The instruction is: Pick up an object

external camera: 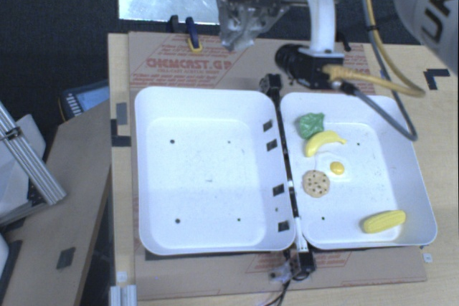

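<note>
Gripper held high behind the bins, objects lying forward and to the right in the right bin

In the camera view, the gripper (237, 32) is seen at the top, above the cardboard behind the left bin (154, 175), well apart from every object; nothing is seen between its fingers, and how far they are parted cannot be told from this angle. The pickable things are all gathered in the right bin (412, 175), down and to the right of the gripper: one green leafy piece (311, 124) nearest, one banana (323, 142) just beside it with its long axis running left to right and slightly tilted, one fried egg (336, 169), one cookie (315, 183), and one yellow corn-like piece (384, 221) farthest, also lying roughly left to right. Five objects are counted in all
</note>
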